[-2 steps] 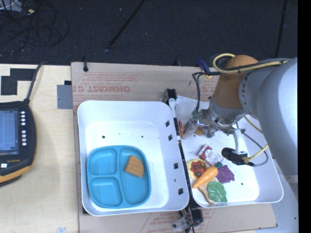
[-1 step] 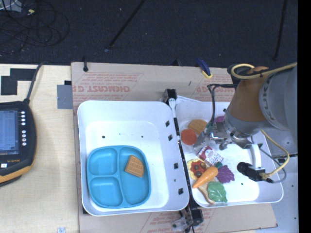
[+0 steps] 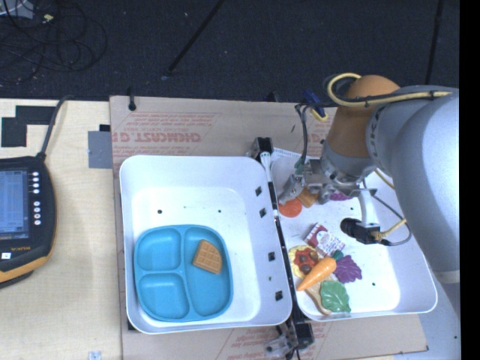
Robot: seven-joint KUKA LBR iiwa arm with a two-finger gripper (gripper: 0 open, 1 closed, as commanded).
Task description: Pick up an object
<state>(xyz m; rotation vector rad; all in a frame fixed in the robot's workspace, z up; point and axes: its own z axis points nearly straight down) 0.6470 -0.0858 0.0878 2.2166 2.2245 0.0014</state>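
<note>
end effector (image 3: 307,190) sits low by the left wall of the right shallow white bin (image 3: 386,280), grip state can't tell, just beside small orange-red round plastic toy (image 3: 289,208); likely light, rigid, slick, so pinch across its middle

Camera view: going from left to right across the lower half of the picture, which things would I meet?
handheld controller → blue tray → carrot
</note>
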